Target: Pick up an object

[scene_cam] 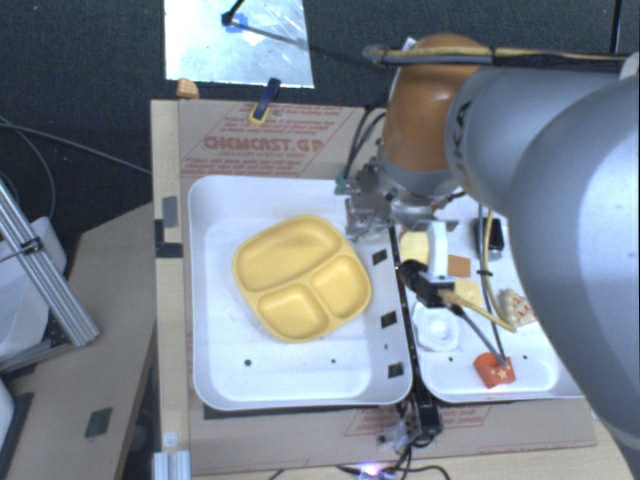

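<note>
A yellow three-compartment plate (300, 278) lies in the left white bin (215, 368). The right bin (530, 380) holds several small items: a yellow piece (413, 243), a brown square (459, 265), a white round piece (435, 330), a red-orange block (495, 370) and a speckled lump (515, 308). My gripper (362, 213) hangs low over the far end of the divider between the bins, just past the plate's upper right rim. The wrist's bulk hides its tip, and I see nothing held.
The grey arm (560, 188) with its orange band (430, 98) covers the right bin's far and right parts. A black cable (490, 343) runs to the red-orange block. A cardboard sheet (260, 143) lies beyond the bins, with a blue-and-yellow object (265, 101) on it.
</note>
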{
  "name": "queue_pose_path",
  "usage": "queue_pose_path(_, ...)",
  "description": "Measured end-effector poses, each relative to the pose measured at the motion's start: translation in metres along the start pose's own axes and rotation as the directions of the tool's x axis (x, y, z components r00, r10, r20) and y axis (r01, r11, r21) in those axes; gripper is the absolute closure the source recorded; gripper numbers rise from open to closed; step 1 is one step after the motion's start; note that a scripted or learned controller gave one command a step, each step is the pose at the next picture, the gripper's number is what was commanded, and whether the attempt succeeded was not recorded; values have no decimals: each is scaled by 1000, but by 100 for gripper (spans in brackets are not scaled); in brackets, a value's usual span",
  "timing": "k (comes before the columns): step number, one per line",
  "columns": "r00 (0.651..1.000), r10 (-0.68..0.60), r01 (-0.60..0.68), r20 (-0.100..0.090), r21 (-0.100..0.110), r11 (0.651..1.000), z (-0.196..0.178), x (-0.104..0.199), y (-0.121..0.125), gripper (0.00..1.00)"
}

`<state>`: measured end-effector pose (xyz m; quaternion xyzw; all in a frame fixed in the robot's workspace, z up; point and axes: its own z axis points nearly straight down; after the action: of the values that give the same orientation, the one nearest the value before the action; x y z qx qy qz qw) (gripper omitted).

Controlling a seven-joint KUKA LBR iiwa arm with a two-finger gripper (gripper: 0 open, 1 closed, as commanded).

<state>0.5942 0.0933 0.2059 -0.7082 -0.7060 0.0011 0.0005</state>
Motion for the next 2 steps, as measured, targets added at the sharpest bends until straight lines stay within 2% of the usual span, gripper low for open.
queue_pose_path(1,1000,-8,8,-4,-17,1000,-132,4,-8,100)
queue_pose_path(2,1000,-3,3,-1,0,1000,-107,-5,-59,100)
